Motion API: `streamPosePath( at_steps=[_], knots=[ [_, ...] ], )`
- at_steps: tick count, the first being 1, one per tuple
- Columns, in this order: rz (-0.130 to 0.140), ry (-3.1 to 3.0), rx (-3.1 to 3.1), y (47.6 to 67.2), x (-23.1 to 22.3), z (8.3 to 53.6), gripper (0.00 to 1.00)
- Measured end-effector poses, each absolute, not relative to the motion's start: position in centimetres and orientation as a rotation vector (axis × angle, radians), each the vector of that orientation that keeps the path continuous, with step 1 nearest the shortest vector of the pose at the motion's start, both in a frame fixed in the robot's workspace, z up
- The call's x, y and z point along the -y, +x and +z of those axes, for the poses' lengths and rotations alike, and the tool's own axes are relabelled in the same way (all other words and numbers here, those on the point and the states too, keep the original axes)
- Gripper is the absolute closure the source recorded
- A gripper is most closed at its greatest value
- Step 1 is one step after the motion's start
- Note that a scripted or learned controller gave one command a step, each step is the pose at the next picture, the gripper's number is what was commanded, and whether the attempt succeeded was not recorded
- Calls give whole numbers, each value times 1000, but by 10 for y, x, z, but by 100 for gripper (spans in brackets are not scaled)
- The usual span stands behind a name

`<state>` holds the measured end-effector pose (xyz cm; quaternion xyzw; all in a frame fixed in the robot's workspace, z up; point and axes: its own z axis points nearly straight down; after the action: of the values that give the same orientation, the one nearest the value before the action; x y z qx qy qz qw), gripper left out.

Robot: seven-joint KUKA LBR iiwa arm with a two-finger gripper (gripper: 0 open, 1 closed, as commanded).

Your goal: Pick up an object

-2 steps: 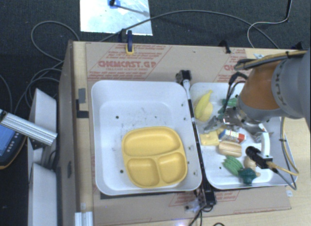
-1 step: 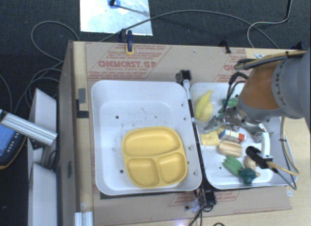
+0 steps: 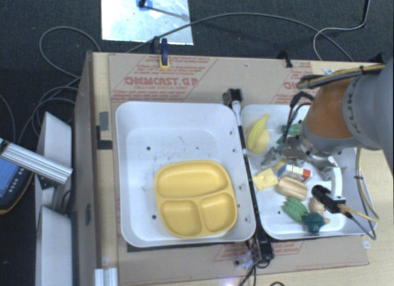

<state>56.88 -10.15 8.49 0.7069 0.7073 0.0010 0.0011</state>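
My gripper (image 3: 282, 153) hangs low over the middle of the right bin (image 3: 271, 232), below the grey wrist with its orange band (image 3: 326, 119). Just left of it lies a yellow banana-shaped piece (image 3: 258, 132). Right below it are a yellow cheese wedge (image 3: 266, 179), a small red, white and blue item (image 3: 298, 171) and a tan bread roll (image 3: 291, 187). Nearer the front edge lie a green vegetable piece (image 3: 295, 209) and a dark teal piece (image 3: 313, 221). A green piece (image 3: 290, 129) shows partly behind the wrist. Nothing is visibly held.
The left bin (image 3: 141, 131) holds a yellow three-compartment tray (image 3: 196, 197) in its front half. A ridge where the two bins meet (image 3: 245, 168) runs just left of the gripper. Cables lie on the floor beyond the bench.
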Motion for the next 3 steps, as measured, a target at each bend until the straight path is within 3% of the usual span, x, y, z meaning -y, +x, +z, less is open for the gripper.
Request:
streamPosePath(
  at_steps=[1,2,3],
  knots=[
    [5,2217,-2222,569,101,95,100],
    [1,2219,-2219,560,159,130,100],
    [2,2219,-2221,560,158,129,0]
  ],
)
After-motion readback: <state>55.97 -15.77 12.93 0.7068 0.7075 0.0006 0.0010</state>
